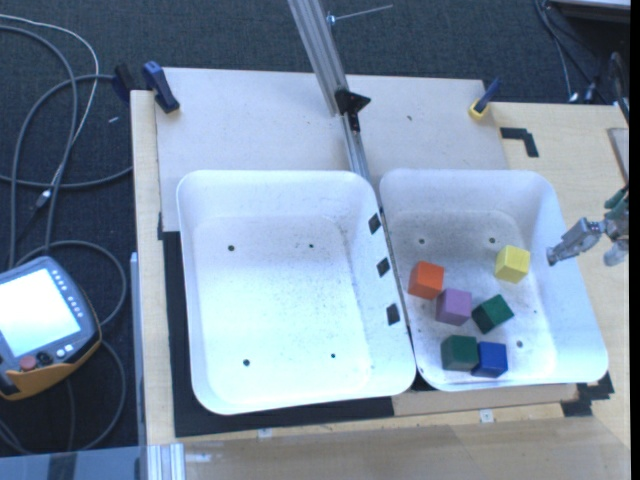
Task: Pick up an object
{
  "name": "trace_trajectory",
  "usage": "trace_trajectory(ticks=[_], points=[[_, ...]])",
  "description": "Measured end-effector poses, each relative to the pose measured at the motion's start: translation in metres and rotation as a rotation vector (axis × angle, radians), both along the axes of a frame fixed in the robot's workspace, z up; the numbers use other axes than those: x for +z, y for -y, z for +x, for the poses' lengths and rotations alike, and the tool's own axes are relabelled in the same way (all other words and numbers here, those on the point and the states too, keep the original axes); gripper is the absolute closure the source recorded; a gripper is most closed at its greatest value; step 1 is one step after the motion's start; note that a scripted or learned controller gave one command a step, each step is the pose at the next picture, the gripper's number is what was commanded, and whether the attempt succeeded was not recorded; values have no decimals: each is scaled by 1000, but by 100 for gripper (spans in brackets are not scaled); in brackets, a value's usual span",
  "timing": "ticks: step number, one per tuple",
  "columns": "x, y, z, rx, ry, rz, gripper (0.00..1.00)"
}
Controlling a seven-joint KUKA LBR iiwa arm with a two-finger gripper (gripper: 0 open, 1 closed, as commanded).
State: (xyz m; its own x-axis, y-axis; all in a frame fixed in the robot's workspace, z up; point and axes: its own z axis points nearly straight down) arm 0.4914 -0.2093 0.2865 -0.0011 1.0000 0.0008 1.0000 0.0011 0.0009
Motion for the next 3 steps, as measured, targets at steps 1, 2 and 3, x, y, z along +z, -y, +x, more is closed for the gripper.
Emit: trace_trajectory(ticks=[1,2,3], points=[[-85,-99,-10,7,-9,6,0],[-166,-98,-7,-1,13,-4,0],[-175,-38,59,0,25,-8,0]])
